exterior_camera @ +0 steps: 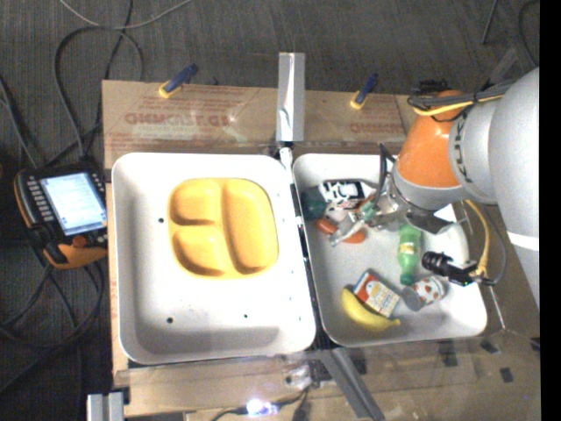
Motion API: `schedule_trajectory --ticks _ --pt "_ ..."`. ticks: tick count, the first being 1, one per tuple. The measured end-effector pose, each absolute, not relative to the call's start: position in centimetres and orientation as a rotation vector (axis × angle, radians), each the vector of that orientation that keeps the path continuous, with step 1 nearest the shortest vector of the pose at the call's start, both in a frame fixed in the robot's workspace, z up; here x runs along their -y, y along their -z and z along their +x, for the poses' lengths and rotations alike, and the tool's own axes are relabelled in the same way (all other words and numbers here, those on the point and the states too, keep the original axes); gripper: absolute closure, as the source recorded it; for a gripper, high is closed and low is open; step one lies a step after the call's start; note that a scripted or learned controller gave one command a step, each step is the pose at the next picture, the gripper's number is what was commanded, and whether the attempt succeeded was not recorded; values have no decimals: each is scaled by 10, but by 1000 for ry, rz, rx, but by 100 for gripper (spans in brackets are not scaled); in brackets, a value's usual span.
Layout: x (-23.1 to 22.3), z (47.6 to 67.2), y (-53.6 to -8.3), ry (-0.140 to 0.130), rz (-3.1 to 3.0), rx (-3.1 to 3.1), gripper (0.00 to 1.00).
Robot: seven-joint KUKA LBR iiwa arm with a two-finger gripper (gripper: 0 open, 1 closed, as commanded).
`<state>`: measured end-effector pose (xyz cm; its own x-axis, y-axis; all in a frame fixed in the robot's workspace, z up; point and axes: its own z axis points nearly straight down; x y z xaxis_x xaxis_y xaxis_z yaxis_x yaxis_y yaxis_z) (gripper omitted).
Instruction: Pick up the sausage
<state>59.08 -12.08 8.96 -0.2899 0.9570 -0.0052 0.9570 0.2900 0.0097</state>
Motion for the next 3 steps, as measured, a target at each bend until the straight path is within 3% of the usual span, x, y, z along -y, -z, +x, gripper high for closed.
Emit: schedule_trajectory --ticks 1,2,3 --pt "120 592 -99 -10 1863 -2515 100" --pt "68 647 -183 4 1773 -2592 100" --pt "52 601 -182 5 1400 -2813 100"
